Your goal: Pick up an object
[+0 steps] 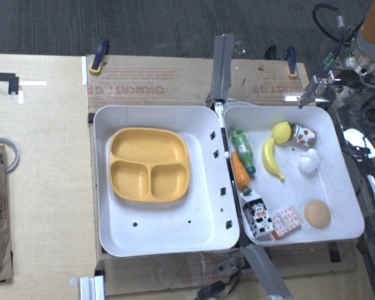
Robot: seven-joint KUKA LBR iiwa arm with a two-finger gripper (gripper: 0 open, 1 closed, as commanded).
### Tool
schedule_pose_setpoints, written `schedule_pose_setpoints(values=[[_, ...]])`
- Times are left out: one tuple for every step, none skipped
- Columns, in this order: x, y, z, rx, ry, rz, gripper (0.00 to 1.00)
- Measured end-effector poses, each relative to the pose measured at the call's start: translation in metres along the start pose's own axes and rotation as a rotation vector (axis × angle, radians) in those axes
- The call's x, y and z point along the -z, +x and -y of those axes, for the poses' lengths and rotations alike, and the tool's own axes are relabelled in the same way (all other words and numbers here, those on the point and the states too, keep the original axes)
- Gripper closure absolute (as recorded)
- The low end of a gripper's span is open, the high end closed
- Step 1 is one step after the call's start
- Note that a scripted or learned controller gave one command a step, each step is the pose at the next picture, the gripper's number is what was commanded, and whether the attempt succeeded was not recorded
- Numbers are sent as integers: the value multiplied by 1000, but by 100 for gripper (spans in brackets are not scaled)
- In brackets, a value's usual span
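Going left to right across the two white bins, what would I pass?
Yellow three-compartment plastic plate → green plastic bottle → curved yellow banana → white ball → round tan bun-like object.

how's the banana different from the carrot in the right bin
The banana is yellow and curved; the carrot is orange and nearly straight. The banana lies out in the open part of the right bin, its top end near the lemon; the carrot lies close to the bin's left wall, just below the green bottle. Both are long, lie flat and run roughly up and down the view.
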State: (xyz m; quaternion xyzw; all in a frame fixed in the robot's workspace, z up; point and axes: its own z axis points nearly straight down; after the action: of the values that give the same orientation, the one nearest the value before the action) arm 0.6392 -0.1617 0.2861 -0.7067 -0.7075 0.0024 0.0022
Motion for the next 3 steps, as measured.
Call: schedule_pose_setpoints(values=[[-110,35,6,39,0,0,0],[-195,32,43,0,0,-1,0],[-188,38,70,115,0,-1,0]])
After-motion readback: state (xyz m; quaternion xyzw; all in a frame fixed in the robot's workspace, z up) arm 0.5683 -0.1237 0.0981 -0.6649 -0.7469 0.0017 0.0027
